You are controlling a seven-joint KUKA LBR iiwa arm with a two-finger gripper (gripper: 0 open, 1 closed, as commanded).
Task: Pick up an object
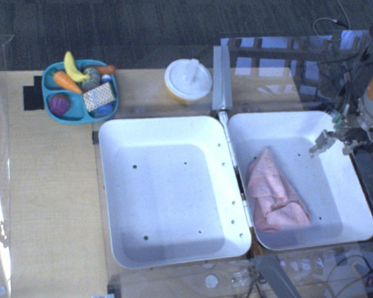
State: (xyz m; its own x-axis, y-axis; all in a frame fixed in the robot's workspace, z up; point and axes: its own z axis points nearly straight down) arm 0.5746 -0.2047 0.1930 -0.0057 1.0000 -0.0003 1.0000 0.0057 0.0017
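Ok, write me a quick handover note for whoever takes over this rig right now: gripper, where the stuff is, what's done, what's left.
Gripper: above the right bin's far right side, nothing between its fingers; open or shut is not readable from this view.
Pink cloth: lying crumpled in the right bin, toward its left side, clear of the gripper.
Left bin: no object to pick in it.
On the bench beyond the bins: a blue tray of toy food and a yellow container with a white lid, both untouched.
Done: nothing picked up.
Left: move over the cloth, descend, grasp and lift.
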